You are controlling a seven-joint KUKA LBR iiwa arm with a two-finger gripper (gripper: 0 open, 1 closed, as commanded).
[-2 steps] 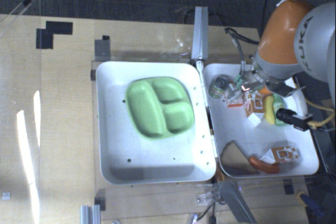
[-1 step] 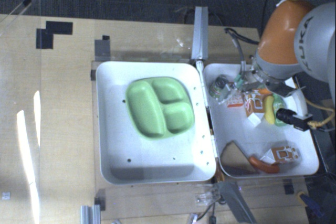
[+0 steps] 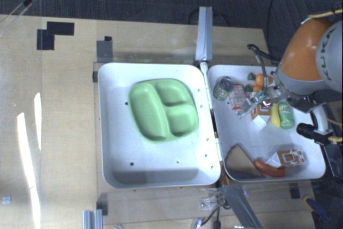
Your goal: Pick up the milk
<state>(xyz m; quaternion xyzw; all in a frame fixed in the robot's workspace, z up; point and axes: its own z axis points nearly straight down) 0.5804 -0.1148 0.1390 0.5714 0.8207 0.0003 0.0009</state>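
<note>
Above the right-hand white bin [image 3: 230,166], at its far edge, the grey arm with its orange band [image 3: 300,56] reaches in from the right side. Its gripper [image 3: 261,98] sits low among a cluster of small items in the far half of that bin. Whether the fingers are open or closed, and whether they have hold of anything, cannot be told, because the clutter around the tips hides them.

Measured from the gripper: a small carton with orange and white print, possibly the milk [image 3: 262,110], lies just beside the tips on the near side, though this is not certain. A yellow object [image 3: 275,115] and a green bottle [image 3: 285,115] lie just to the right. A silver can [image 3: 222,88] lies to the left, near the bin's left wall. An orange item [image 3: 259,81] sits just beyond. Well toward the near edge lie a red sausage-like object [image 3: 269,169] and a printed white box [image 3: 292,157].

Left of all this, the other white bin [image 3: 115,169] holds a green divided tray [image 3: 162,109].
</note>
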